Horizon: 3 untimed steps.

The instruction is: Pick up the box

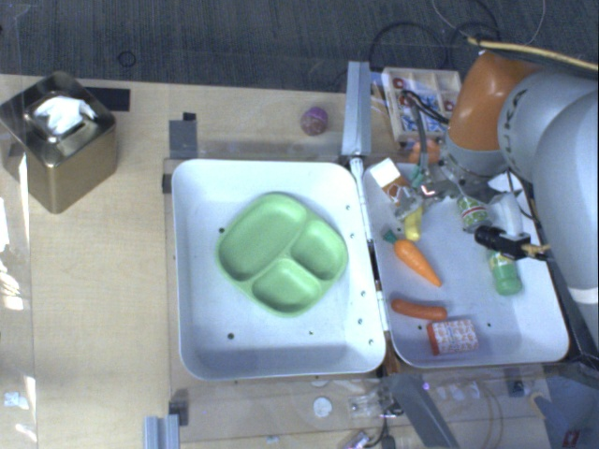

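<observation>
The end effector [418, 191] hangs over the upper left part of the right bin [543, 330], at the end of the grey arm [552, 129] with its orange band, which reaches in from the right. Whether it is released or clenched cannot be told from this slanted view, as the metal parts at its tip blur into the things beneath. The box [387, 175] lies just beside it to the left, in the bin's upper left corner close to the wall; it looks to be touching or nearly touching the tip, though contact cannot be made out, and nothing shows it being held. The box is small, with a white top face and a brownish side, and sits tilted. Lower in the same bin lie a carrot [416, 261], a red sausage-like piece [419, 311] and a red patterned packet [453, 336], with a green bottle [505, 275] to the right. The left bin [197, 344] holds a green divided plate [282, 253]. On the tabletop [94, 297] at far left stands a gold-coloured tissue box [61, 153].
</observation>
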Each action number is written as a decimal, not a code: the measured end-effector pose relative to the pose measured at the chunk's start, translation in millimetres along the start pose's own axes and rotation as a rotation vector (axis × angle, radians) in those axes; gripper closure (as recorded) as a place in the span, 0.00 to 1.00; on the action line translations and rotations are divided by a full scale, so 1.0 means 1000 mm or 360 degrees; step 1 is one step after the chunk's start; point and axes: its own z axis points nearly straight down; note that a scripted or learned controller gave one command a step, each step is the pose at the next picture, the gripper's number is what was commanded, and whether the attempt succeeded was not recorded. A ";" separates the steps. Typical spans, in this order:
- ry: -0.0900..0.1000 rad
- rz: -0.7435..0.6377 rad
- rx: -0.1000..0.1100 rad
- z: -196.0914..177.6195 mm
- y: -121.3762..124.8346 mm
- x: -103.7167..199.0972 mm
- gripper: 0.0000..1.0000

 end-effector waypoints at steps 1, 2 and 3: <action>-0.0022 -0.0242 -0.0066 0.009 -0.056 0.009 1.00; -0.0021 -0.0244 -0.0065 0.010 -0.056 0.010 0.00; -0.0012 0.0155 -0.0063 0.010 -0.025 0.003 0.00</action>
